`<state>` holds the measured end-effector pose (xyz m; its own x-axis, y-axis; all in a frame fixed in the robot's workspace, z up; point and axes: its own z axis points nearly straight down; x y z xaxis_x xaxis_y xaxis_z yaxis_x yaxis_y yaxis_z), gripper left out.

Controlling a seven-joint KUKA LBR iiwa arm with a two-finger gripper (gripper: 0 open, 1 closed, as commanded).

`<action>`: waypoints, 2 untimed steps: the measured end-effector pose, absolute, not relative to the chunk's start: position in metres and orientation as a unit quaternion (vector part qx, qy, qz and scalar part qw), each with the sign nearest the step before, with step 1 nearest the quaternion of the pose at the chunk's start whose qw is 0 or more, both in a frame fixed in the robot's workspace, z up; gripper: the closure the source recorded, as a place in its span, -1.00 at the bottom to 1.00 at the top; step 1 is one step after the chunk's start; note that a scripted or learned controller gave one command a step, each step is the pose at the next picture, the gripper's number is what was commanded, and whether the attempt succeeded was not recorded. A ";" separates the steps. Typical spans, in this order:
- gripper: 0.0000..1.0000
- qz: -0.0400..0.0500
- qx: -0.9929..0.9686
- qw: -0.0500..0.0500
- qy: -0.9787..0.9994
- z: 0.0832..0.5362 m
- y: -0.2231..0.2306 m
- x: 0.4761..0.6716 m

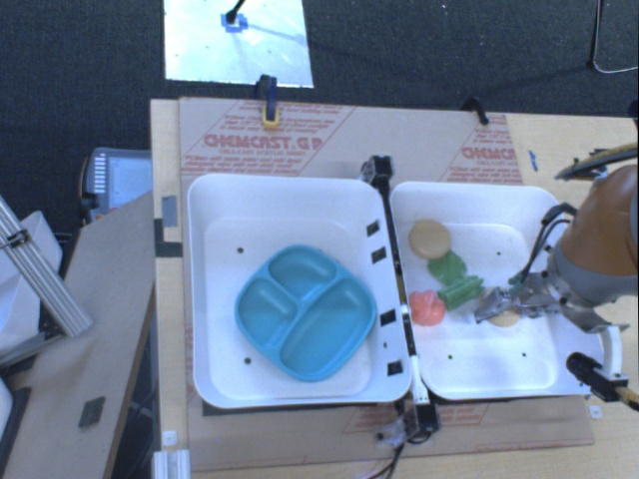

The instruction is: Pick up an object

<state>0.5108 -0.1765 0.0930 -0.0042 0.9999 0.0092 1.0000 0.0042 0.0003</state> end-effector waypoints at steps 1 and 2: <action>1.00 -0.003 -0.705 -0.005 -0.709 0.099 -0.179 0.512; 1.00 -0.001 -0.706 -0.003 -0.708 0.158 -0.176 0.506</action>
